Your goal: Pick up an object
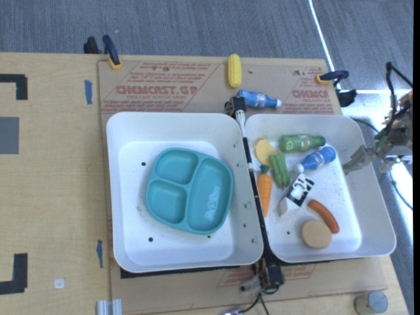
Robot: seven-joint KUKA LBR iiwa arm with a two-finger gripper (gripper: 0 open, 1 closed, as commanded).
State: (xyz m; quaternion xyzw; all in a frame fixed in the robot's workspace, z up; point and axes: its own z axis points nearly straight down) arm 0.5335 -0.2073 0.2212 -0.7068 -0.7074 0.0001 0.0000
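Note:
The right bin [374,195] holds several toy items. There is a green bottle [301,142], a blue bottle [319,157], a yellow piece [264,150], a green cucumber [279,169] and an orange carrot [264,192]. A black-and-white card [300,189], a red sausage [324,215] and a round tan bun [316,234] lie nearer the front. My gripper [367,155] sits low at the bin's right rim, partly cut off by the view's edge. It is right of the blue bottle and apart from it. I see nothing held in it.
The left bin [125,176] carries a teal divided plate [189,190]. Behind the bins, on the cardboard sheet, lie a yellow corn cob [233,69] and a second blue bottle [257,100]. Clamps [333,77] hold the sheet's back corners.

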